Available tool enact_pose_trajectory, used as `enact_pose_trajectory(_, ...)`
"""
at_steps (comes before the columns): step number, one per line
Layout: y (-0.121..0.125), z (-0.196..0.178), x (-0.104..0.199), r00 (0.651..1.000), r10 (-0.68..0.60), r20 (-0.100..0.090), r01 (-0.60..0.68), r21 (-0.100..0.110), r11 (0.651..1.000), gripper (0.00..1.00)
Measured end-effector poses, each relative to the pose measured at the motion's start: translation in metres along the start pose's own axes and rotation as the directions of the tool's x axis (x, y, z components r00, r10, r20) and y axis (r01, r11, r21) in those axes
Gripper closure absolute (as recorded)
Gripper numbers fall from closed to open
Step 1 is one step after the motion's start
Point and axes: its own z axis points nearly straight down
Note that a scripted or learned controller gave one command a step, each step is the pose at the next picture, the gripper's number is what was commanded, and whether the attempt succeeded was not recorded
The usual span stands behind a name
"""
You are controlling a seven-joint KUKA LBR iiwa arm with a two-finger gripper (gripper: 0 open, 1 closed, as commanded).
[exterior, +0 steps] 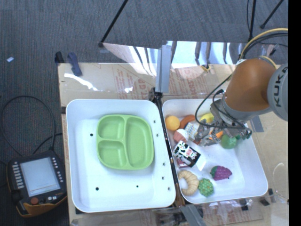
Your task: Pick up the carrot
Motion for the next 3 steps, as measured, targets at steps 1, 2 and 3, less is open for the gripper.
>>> enact_pose_trajectory(1, -0.025, -0.14, -0.007, 0.994, -0.111, -0.013, 0.11, -0.012, 0.994, 1.0)
enact_pose_trajectory(2, -0.027, -0.041, 0.053, 0.993, -0.116, -0.008, 0.115, -0.006, 0.993, 1.0)
enact_pose_trajectory(3, -0.014, 0.012, 0.042, 0.895, -0.445, -0.008, 0.445, -0.014, 0.895, 1.0)
